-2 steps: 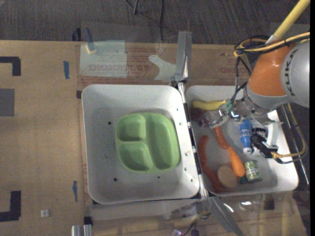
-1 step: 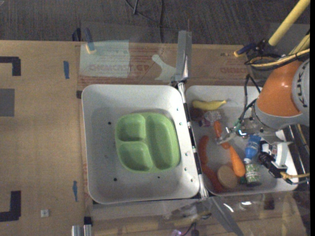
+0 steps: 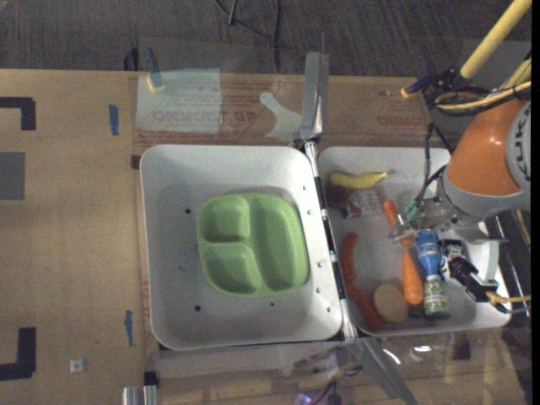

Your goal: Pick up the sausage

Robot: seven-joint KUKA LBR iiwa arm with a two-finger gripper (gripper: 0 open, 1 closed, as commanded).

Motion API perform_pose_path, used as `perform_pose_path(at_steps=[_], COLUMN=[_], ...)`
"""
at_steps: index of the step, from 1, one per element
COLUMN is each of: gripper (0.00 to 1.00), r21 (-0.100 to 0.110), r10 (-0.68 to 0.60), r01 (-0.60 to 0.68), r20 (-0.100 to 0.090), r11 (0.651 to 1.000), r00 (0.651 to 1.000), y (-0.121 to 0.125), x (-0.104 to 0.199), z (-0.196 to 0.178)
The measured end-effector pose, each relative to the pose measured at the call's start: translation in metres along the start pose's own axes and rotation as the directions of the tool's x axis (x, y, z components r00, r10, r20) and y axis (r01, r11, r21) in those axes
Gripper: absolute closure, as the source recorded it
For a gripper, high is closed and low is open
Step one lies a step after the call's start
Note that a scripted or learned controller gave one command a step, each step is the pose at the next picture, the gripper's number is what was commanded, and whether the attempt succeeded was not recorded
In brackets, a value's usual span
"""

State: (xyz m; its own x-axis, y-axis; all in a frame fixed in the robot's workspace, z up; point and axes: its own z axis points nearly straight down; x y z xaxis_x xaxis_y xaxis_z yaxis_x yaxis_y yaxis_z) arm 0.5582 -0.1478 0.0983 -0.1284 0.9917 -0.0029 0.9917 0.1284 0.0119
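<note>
Hovering over the right bin (image 3: 494,315), the jaws' state is unreadable; the sausage (image 3: 348,258) lies apart, ungrasped.

open floor around the sausage (image 3: 348,251) in the right bin (image 3: 371,327), carrot (image 3: 411,278), bottle (image 3: 429,256) and round slice (image 3: 391,302) crowding the far-right side

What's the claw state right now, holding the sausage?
Claw: cannot tell if open or closed. It sits over the right bin; the sausage lies apart from it, not held.
</note>
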Motion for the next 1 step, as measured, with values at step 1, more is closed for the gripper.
perform_pose_path(at_steps=[1], gripper=[1.00], r21=[0.008], r10=[-0.157], r01=[0.157], r20=[-0.004], r11=[0.988], r00=[0.988], y=[0.0420], x=[0.0952], z=[-0.1479])
